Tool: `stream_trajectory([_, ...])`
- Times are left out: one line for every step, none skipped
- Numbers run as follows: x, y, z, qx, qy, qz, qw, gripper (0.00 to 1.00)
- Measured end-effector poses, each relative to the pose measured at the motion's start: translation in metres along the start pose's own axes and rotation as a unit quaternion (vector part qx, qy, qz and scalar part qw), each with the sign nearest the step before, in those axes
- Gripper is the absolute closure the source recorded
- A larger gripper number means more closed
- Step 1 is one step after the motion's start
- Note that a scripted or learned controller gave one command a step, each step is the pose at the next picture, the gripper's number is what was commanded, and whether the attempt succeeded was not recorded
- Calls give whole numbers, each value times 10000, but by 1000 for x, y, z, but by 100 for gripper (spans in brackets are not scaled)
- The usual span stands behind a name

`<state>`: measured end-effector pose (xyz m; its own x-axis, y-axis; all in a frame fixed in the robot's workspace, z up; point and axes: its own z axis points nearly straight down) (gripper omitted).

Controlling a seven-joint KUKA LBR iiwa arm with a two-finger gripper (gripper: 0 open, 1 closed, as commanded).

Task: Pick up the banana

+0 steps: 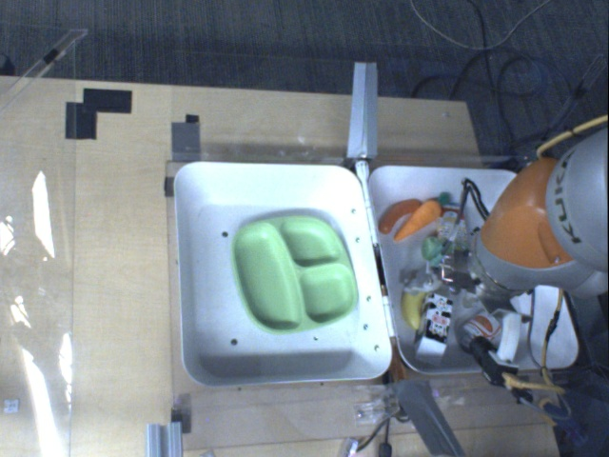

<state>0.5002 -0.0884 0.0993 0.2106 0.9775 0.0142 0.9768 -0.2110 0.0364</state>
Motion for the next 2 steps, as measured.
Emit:
stream_trajectory([2,5,-14,-74,8,-7,10000,100])
stream_trajectory([2,4,-12,-49,9,-7,10000,0])
